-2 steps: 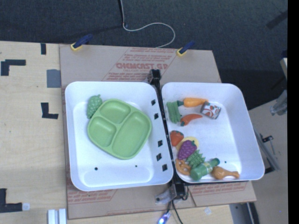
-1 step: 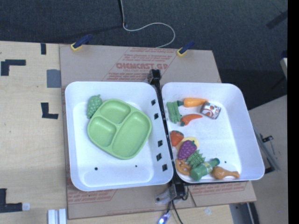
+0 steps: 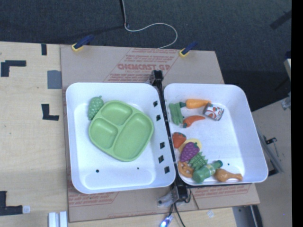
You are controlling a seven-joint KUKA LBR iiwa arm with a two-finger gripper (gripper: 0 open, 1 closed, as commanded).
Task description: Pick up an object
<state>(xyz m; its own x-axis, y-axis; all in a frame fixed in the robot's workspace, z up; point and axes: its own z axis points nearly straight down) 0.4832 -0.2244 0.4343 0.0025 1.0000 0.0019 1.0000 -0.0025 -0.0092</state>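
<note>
Toy vegetables (image 3: 198,163) in right bin (image 3: 233,138), red "CHEMCAST GP" print on brown sheet (image 3: 94,63) behind; pincer state untellable.

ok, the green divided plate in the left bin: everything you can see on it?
The green divided plate looks like matte light-green plastic, rounded, with three compartments, all bare. It lies flat and upright in the left bin, turned at an angle to the walls. A green grape bunch sits against its upper-left rim. Nothing else touches it.
</note>
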